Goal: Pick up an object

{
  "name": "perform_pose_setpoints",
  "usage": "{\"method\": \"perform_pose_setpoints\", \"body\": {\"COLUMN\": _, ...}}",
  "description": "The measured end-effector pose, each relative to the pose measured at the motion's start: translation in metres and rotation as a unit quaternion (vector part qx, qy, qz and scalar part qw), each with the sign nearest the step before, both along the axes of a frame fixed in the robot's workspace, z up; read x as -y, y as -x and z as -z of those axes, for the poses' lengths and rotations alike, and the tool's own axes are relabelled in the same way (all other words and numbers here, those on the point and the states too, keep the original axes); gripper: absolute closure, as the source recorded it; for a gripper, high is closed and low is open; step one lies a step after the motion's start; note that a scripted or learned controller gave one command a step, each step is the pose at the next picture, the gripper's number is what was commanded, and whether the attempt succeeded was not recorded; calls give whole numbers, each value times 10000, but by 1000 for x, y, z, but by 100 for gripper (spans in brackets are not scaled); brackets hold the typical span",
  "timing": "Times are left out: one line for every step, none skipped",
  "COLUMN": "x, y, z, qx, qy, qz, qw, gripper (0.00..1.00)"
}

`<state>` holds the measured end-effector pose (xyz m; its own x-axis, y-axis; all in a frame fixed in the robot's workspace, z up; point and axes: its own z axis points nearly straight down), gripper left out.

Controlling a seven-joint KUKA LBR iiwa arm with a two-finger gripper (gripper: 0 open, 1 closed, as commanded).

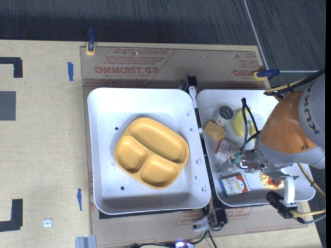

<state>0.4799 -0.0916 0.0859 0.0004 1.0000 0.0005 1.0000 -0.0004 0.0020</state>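
The arm [289, 133] hangs over the crowded right bin's [207, 99] right side.

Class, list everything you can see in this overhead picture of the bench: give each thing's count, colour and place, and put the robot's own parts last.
bins: two, white, side by side on the bench
divided tray: one, yellow, upside down in the left bin
small round container: one, white with a dark top, back of the right bin
yellow object: one, beside the container, partly behind the arm
tan piece: one, near the right bin's left wall
printed packets: a few, mixed colours, front of the right bin
clamps: two, blue and yellow, on the board's back edge
arm: one, grey with orange band, over the right bin
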Motion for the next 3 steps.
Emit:
{"method": "perform_pose_setpoints", "body": {"x": 0, "y": 0, "z": 0, "qx": 1, "qy": 0, "qz": 1, "qw": 10000, "gripper": 0}}
{"method": "perform_pose_setpoints", "body": {"x": 0, "y": 0, "z": 0, "qx": 2, "qy": -1, "qz": 0, "qw": 10000, "gripper": 0}}
{"method": "perform_pose_setpoints", "body": {"x": 0, "y": 0, "z": 0, "qx": 2, "qy": -1, "qz": 0, "qw": 10000, "gripper": 0}}
